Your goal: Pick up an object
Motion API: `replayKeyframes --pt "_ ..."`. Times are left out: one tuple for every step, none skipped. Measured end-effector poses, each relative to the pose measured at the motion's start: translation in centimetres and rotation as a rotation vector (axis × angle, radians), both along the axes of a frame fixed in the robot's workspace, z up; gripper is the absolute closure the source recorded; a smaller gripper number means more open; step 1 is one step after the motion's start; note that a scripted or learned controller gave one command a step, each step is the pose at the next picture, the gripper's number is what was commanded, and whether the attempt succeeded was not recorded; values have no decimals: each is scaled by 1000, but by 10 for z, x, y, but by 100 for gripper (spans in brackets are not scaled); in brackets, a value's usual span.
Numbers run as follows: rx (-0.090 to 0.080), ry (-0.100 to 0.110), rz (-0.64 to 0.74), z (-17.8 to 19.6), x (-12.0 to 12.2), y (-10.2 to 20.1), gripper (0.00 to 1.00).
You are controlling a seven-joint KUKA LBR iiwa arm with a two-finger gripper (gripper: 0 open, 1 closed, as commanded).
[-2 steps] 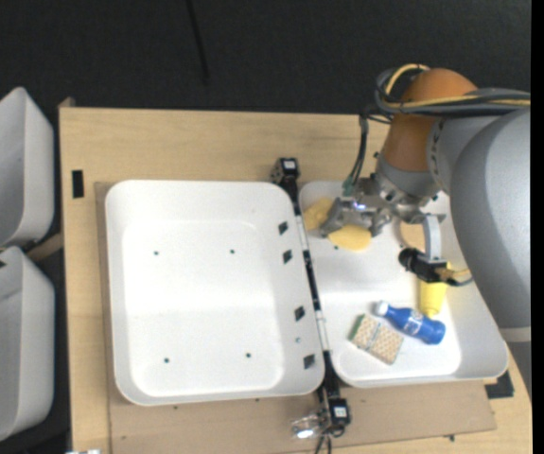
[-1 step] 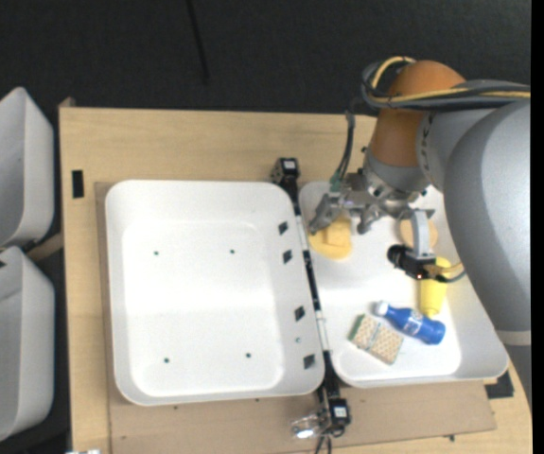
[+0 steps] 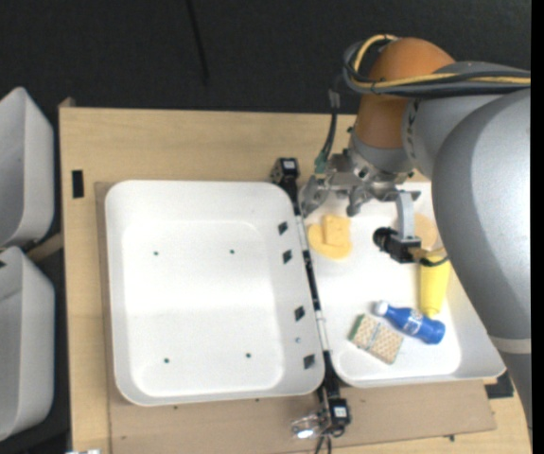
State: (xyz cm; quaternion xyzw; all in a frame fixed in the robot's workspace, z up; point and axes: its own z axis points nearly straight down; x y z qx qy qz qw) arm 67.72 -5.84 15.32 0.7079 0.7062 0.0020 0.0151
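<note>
Gripper at right bin's far-left corner, just above yellow lump; grip state unreadable. Left bin open.

We see a bulky, smooth grey arm with rounded casing, then a glossy orange band above the wrist. Yellow and black cables loop over that band. Below it sits the metallic grey tool.
</note>
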Motion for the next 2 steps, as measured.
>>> replayKeyframes --pt "-2 1 2 0 0 0 0" --pt "-2 1 2 0 0 0 0"
